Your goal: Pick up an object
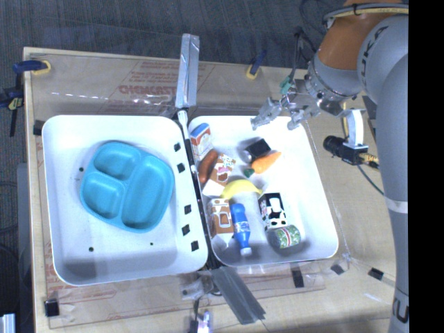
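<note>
Bins (69, 255) sit side by side on the bench (90, 75) as we look down from above. Our grey arm (388, 82), orange band at the wrist, reaches in from the right, and its tool (277, 113) hangs above the far right corner of the right bin (322, 214). We see its fingers (262, 118) spread apart with nothing between them, clear of the objects below. The left bin carries a blue divided tray (128, 186) near its middle. In the right bin we count a cluster of items: a small carton (200, 139) with red and blue print stands at the far left corner, touching the bin wall; just beside it lie a brown sausage-shaped toy (207, 165) and a small printed packet (224, 166). A black block (256, 148) and an orange carrot-like piece (266, 161) touch each other towards the far right side, nearest the tool. A yellow banana (239, 188) lies at the middle. Along the near edge we see a brown-and-white carton (221, 217), a blue bottle (241, 229) with a white cap, a black-and-white cow-print carton (272, 210), and a green-labelled can (284, 237) on its side, all packed close.
</note>
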`<state>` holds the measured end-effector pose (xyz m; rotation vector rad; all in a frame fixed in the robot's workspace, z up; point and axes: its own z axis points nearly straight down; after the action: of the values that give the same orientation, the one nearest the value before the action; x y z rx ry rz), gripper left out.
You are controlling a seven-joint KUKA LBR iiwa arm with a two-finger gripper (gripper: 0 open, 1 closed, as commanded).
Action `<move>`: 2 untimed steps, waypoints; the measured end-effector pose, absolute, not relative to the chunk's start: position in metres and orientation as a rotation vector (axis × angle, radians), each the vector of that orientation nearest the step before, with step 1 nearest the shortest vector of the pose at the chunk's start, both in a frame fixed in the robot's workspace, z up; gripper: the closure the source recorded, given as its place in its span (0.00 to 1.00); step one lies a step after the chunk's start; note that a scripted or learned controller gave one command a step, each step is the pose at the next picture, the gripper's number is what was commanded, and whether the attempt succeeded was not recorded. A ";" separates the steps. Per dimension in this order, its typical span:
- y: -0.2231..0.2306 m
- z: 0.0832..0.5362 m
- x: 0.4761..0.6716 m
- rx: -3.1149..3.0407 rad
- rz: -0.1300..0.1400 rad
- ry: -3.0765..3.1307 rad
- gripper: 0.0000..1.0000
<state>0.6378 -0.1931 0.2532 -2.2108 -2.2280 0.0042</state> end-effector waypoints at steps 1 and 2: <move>-0.191 0.117 0.638 -2.182 -0.016 -2.288 0.00; -0.214 0.109 0.588 -2.127 -0.021 -2.361 0.00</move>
<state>0.5881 -0.2140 0.1095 -2.1267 -2.3613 -0.0211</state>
